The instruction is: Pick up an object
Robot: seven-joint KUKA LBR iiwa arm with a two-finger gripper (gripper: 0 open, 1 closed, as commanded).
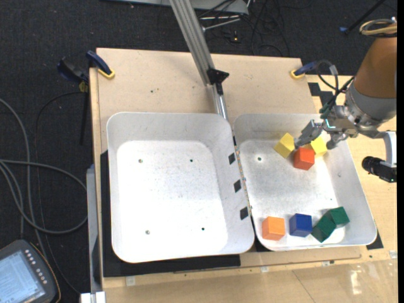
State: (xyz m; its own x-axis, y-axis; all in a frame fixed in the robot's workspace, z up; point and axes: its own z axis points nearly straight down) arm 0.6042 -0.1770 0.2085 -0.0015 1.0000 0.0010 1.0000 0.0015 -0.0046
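Nearest, along the right bin's (353,188) front wall: orange cube (273,227), blue cube (301,225), two green blocks (331,223) touching. Farther back, red cube (304,158) between two yellow cubes (285,145). Just above the red cube, gripper (319,133), hovered, pincer state impossible to tell. Left bin (126,169) alongside.

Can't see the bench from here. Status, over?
Gripper low over right bin, among yellow blocks and red block. Nothing seen held. Orange, blue, green blocks at near edge.
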